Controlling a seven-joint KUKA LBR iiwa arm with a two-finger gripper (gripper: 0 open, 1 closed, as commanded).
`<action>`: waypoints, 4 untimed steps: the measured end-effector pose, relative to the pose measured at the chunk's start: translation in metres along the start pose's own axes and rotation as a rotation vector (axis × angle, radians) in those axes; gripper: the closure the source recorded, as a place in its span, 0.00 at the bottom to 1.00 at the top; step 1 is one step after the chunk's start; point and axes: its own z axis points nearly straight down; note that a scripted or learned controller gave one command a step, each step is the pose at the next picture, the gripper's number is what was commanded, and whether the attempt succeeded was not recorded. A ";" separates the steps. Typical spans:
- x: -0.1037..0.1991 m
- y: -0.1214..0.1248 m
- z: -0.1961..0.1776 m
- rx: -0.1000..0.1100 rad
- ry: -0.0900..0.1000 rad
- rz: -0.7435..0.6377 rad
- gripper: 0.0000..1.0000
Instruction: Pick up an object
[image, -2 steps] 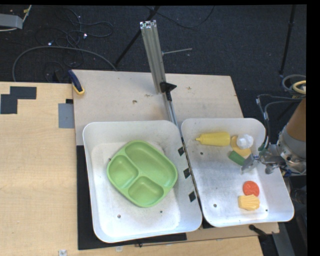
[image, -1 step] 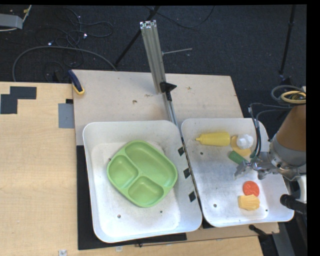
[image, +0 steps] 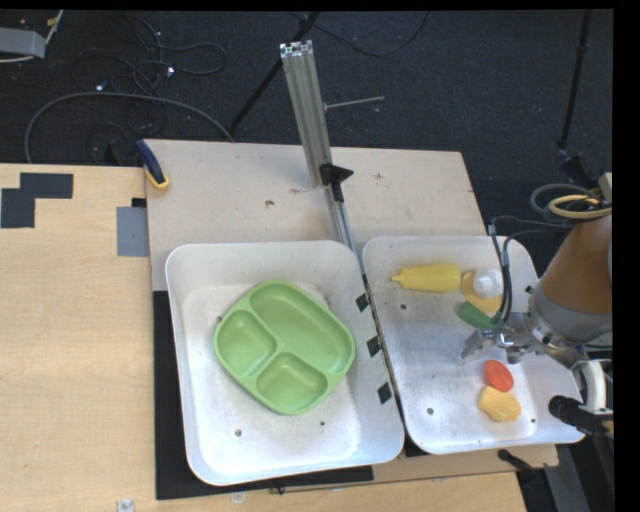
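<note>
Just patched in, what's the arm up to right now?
The arm reaches in from the right, with its gripper low over the right bin. It sits among the small items there: a green piece just beside it, a red piece and a yellow chunk below it, and a yellow bottle further up. Nothing shows between its fingers, so no pick is confirmed. The left bin holds a green tray, untouched.

The counter carries two shallow white bins side by side: left bin, right bin.
</note>
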 end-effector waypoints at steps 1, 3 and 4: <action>0.000 -0.002 -0.007 0.007 0.002 0.003 1.00; 0.000 0.003 -0.093 0.000 0.000 0.000 1.00; -0.001 0.004 -0.138 -0.001 0.000 -0.002 1.00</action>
